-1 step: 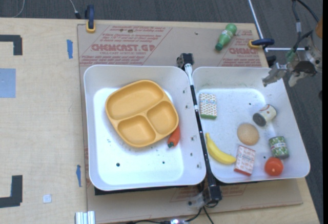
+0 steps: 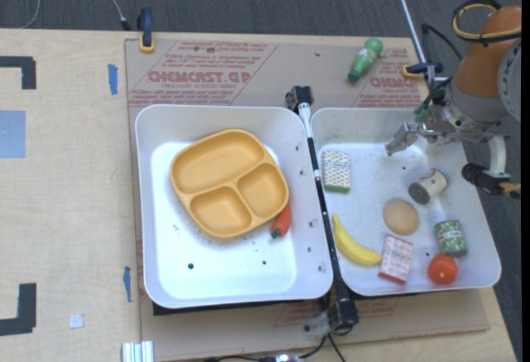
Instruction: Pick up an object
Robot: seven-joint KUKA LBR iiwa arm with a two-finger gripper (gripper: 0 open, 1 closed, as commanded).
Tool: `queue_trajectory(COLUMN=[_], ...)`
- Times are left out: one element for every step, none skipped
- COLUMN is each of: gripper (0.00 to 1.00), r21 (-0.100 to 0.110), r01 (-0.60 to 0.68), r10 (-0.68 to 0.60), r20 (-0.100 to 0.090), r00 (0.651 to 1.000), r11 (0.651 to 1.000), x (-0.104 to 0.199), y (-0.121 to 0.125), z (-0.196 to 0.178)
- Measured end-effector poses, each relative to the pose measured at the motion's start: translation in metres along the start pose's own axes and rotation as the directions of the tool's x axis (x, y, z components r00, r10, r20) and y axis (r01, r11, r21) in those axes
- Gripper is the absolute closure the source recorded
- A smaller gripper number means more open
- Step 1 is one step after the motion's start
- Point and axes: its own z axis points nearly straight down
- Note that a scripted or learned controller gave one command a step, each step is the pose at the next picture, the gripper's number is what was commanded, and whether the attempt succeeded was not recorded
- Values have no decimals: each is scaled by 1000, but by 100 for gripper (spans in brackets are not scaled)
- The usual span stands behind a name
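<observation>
The right bin [image 2: 484, 224] holds a green and white packet [image 2: 335, 170], a small white and brown cylinder [image 2: 429, 185], a tan round object [image 2: 401, 216], a banana [image 2: 354, 244], a red and white box [image 2: 396, 258], a green can [image 2: 450, 236] and an orange-red ball [image 2: 443, 269]. My gripper [image 2: 407, 142] hangs over the back of this bin, above and slightly left of the white cylinder. It looks open, with nothing between its fingers.
The left bin [image 2: 157, 211] holds a yellow divided plate [image 2: 229, 182] with a small red and orange carrot-like toy [image 2: 281, 222] at its right edge. A green bottle [image 2: 364, 60] lies on the cardboard behind the bins. Black clamps sit on the wall between the bins.
</observation>
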Motion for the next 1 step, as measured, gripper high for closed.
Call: queue_trajectory(gripper=[0], r21=[-7], r01=[0], r10=[0], r20=[2], r00=[1000], r11=[1000], x=[71], y=[-39], z=[7])
